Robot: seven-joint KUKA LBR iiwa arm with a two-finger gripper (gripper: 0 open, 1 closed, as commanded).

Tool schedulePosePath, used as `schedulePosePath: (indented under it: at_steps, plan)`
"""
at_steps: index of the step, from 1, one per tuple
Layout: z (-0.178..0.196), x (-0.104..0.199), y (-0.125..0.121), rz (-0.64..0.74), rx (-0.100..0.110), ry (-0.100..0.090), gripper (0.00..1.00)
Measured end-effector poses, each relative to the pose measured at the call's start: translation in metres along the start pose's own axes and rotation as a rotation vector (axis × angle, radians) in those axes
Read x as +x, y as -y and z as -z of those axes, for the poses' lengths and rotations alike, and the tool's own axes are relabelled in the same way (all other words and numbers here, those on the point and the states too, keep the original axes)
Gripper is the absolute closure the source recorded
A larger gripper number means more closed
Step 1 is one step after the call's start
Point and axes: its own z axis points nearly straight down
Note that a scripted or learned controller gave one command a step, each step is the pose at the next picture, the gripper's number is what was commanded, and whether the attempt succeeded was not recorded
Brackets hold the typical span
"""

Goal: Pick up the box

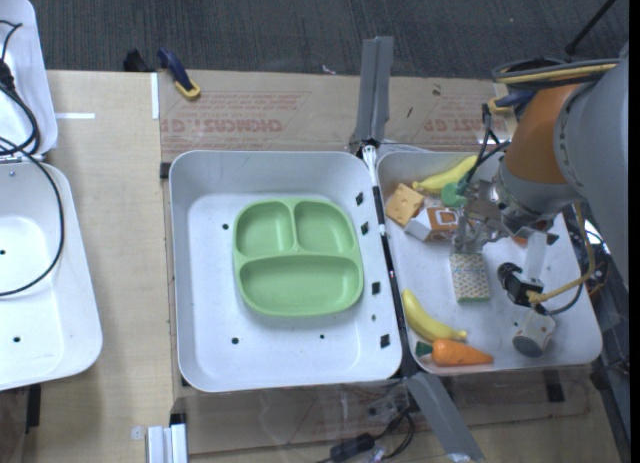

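Left bin (185, 281) carries a green divided plate (297, 256), sitting roughly centre, three compartments, long one at 6 o'clock. Right bin (585, 346) holds the clutter. Along its left side: tan cracker-like wedge (403, 204) at 11 o'clock, a yellow banana (431, 318) at 7 o'clock, an orange carrot (461, 353) just beside it at 6 o'clock. The box (437, 222), small, orange and white, lies just right of the wedge, touching or nearly so. A second banana (449, 175) with a green piece at its end sits at 12 o'clock of the box. A speckled sponge-like pad (469, 277) lies at 5 o'clock of the box, apart from it. Gripper (470, 234) hangs just right of the box, tips low between box and pad; finger spread can't be told from this angle, and nothing is visibly between them. Grey arm (590, 141) with orange band enters from 3 o'clock. A grey cup-like object (533, 334) sits at 5 o'clock in the bin.
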Motion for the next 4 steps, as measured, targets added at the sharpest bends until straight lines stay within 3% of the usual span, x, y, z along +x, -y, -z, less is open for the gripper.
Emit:
schedulePosePath:
  at_steps: [1, 2, 3, 4]
  plan:
    - [-0.002, -0.002, 0.002, -0.001, 0.008, 0.002, 0.00]
    - [-0.007, -0.017, 0.031, 0.042, -0.010, -0.004, 0.00]
    - [0.001, -0.018, 0.032, 0.041, -0.008, -0.003, 1.00]
    - [0.139, 0.069, 0.028, -0.087, -0.011, -0.003, 1.00]
